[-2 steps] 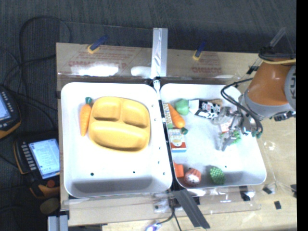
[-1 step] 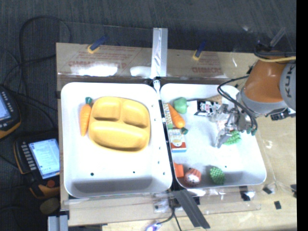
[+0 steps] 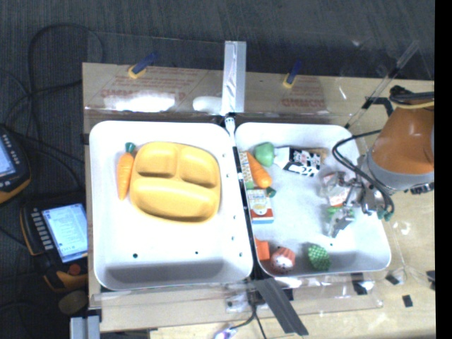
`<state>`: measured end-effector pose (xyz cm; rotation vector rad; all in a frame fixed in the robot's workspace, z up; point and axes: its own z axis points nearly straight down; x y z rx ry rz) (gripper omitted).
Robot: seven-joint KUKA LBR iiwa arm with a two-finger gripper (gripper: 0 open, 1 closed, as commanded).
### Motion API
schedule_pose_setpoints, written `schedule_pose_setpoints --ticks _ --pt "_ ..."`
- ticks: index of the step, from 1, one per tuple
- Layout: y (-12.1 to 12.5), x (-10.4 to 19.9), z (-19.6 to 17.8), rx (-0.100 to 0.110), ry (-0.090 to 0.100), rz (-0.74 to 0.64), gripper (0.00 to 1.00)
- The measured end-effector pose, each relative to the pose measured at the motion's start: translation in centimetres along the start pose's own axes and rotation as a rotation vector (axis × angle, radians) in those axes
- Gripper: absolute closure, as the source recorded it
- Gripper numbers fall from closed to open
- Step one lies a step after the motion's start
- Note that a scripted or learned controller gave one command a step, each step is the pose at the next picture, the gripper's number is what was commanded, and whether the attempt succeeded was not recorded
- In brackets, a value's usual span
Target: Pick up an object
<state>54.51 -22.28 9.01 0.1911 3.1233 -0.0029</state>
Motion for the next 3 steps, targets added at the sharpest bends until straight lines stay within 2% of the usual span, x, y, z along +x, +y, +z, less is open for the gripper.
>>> schedule_pose_setpoints --ticks 1,2,3 --pt "-0.5 4.3 -0.1 0.001 -0.004 0.055 0.0" --pt "1.8 2.5 -0.1 0.004 -0.001 0.013 0.0" --pt "-0.8 5.5 -0.2 0.003 -0.005 -0.049 0.0"
